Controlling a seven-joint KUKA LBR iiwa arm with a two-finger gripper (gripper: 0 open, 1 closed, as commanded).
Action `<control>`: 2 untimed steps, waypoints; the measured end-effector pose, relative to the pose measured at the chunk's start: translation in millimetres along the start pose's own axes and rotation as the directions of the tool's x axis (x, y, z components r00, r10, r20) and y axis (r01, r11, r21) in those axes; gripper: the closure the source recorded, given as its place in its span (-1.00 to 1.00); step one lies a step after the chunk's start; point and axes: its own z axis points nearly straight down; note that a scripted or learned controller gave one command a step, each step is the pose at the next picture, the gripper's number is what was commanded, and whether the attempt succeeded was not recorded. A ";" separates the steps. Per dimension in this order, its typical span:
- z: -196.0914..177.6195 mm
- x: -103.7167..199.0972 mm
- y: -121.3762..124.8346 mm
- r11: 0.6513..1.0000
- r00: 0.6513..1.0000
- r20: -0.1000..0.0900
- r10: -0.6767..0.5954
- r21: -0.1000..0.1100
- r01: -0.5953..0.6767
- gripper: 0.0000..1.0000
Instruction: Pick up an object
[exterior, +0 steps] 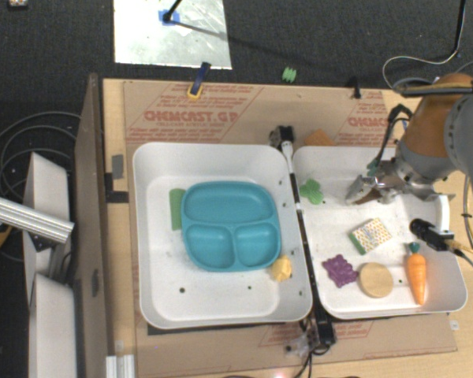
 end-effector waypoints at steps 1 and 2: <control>-3.6 -4.3 17.4 1.000 1.000 0.002 0.001 -0.005 -0.001 -1.00; -16.2 -4.4 19.1 1.000 1.000 0.004 -0.002 -0.011 0.002 1.00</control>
